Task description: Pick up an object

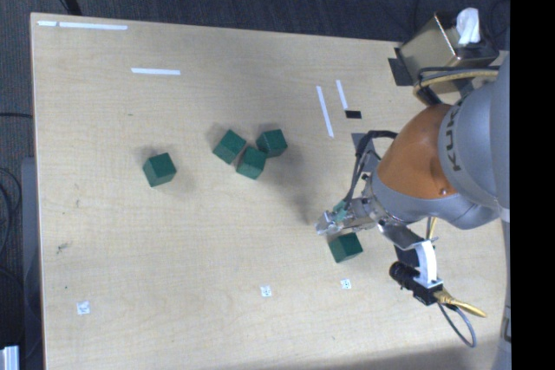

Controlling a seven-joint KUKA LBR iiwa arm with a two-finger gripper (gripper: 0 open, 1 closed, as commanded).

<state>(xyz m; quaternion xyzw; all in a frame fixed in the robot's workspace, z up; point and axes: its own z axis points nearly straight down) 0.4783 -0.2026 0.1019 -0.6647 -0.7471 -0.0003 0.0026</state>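
Pincer (pixel 341 221) low over the bench (pixel 104 273), at the end of the grey arm with the orange band. Cannot tell whether it is open or closed; the wrist hides that

Nearest cube (pixel 346 247): dark green, just below the pincer and touching or almost touching its tip. It sits flat on the bench, turned a little askew. Not between anything visible, so not held as far as can be seen

Three more green cubes in a cluster (pixel 250 152) well to the pincer's left and higher up, touching one another. A lone cube (pixel 159 169) further left again

Handling, as a judgement: the near cube looks small, stiff and light, probably foam or painted wood, with flat matte faces that should not slip. Best hold is across two opposite side faces, squared to its skew, near mid-height. A corner-on pinch would likely twist it or squirt it away. The clustered ones would be harder, being crowded together
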